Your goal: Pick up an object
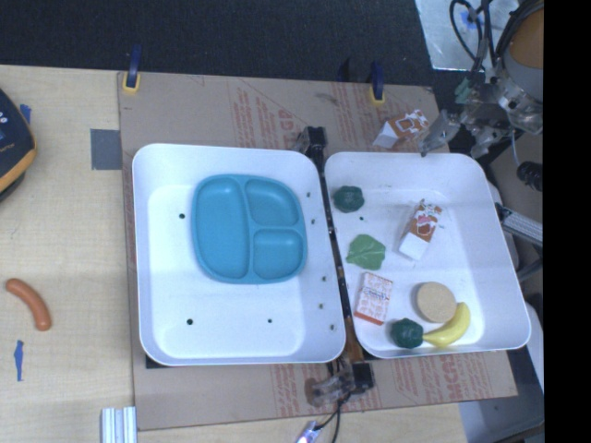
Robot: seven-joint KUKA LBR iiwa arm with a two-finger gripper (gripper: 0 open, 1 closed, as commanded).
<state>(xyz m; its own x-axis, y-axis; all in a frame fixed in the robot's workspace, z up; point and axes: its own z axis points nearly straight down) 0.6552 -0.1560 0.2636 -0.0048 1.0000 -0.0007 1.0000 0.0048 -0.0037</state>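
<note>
- The gripper (441, 137) hangs over the far rim of the right bin (499, 247), nothing seen between its fingers; how far apart they stand is too blurred to tell.
- Candidates lie in that bin: a milk carton (422, 230), a green leaf (367, 250), a banana (450, 326), a round cracker (433, 302).
- The carton looks the best pick: it lies apart from the others, so the gripper should centre over it and come straight down.

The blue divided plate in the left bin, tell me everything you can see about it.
The blue divided plate looks like smooth light-blue plastic, a rounded rectangle with three compartments: one long section on its left, two smaller ones on its right. It lies flat, right side up, slightly rotated, on the floor of the left white bin, toward the far side. Nothing rests in it.
</note>
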